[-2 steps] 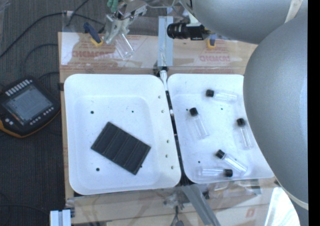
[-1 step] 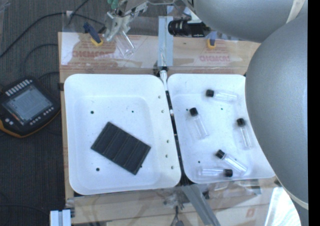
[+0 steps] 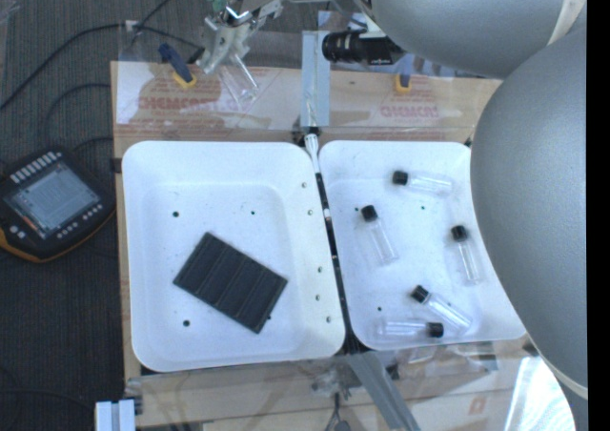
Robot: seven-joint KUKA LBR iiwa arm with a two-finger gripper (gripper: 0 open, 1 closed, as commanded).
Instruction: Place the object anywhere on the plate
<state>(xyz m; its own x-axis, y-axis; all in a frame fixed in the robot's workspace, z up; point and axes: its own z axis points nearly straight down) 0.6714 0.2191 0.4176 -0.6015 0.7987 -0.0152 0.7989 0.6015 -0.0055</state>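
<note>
In the left bin we see the plate: a dark, flat, ribbed rectangle lying skewed, toward the near side of the bin floor. In the right bin we count five clear vials with black caps, all on their sides. One lies far right, one left of centre, one at the right, and two close together near the front edge.
</note>
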